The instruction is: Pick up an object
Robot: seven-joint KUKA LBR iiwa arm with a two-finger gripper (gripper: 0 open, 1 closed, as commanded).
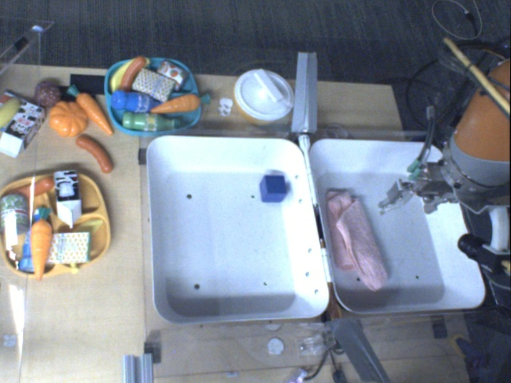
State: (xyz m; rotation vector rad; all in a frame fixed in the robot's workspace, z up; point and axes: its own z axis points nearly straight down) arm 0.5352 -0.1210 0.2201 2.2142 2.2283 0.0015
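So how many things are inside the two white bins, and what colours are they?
Blue: 1, the blue block in the left bin.
Pink: 1, the pink cloth in the right bin.
Total: 2

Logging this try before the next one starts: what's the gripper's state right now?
Gripper: over the right bin, right of the pink cloth, holding nothing visible; open or closed cannot be told.
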